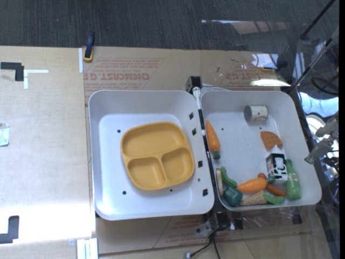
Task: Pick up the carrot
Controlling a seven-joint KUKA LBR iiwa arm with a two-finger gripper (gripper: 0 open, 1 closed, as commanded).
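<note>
Two carrots lie in the right bin (pixel 295 112). One orange carrot (pixel 213 136) with a small green tip rests along the bin's left wall, pointing up the view. A second orange carrot (pixel 252 185) lies across the pile at the bin's front edge, among green items. My gripper (pixel 325 144) shows as grey metal at the right edge of the view, just outside the right bin's rim. It is well away from both carrots, with nothing visible in it.
The left bin (pixel 102 144) holds a yellow three-part plate (pixel 157 155). The right bin also holds a grey can (pixel 256 113), an orange wedge (pixel 271 140), a black-and-white box (pixel 277 167), a green bottle shape (pixel 292 181) and a dark green pepper (pixel 232 196).
</note>
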